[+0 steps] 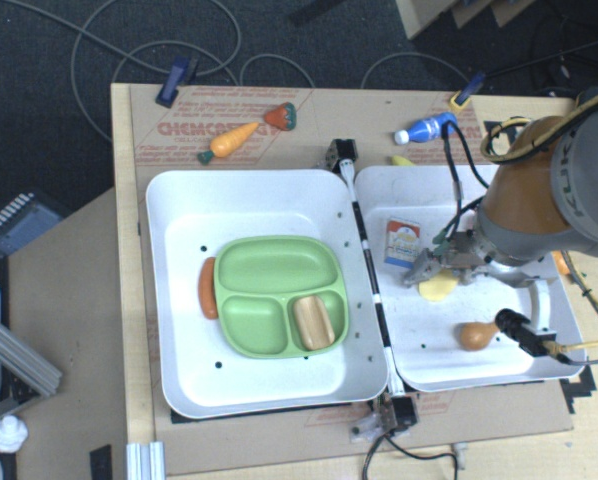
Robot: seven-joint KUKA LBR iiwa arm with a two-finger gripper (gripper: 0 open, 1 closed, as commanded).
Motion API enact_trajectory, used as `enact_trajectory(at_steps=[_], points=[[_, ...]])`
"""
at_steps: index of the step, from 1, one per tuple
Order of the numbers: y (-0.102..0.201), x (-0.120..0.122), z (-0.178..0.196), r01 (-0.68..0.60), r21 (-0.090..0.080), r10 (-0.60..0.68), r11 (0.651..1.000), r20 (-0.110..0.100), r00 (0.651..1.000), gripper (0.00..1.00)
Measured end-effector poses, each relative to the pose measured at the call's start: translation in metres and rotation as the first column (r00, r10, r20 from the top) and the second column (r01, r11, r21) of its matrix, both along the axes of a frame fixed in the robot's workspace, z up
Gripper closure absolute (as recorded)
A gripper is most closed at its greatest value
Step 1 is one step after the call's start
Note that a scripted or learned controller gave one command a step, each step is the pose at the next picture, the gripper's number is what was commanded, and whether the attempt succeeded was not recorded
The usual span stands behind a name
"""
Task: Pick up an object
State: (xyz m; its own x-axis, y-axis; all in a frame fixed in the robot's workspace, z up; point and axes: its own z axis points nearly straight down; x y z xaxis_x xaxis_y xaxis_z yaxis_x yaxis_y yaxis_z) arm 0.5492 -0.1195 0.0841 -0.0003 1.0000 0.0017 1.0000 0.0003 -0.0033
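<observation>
Camera view has the gripper (431, 273) low in the right bin (539, 368), fingers' spread unclear, lemon (439, 288) just below them, likely its target.

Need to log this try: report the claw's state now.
Claw: low in the right bin, right above the yellow object; open or closed cannot be told, and nothing is visibly held.

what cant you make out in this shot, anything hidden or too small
- Gripper: finger state unclear; arm overhangs it.
- Yellow object: partly under the gripper, identity unclear.
- Small carton: print too small to read.
- Sausage: partly hidden by the green tray.
</observation>
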Motion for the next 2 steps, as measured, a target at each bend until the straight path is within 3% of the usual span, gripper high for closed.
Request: enact_trajectory(at_steps=[1, 2], points=[[0.000, 0.001, 0.010, 0.001, -0.001, -0.001, 1.000, 0.003, 1.000, 1.00], [0.080, 0.015, 0.101, -0.001, -0.001, 0.001, 1.000, 0.005, 1.000, 1.00]])
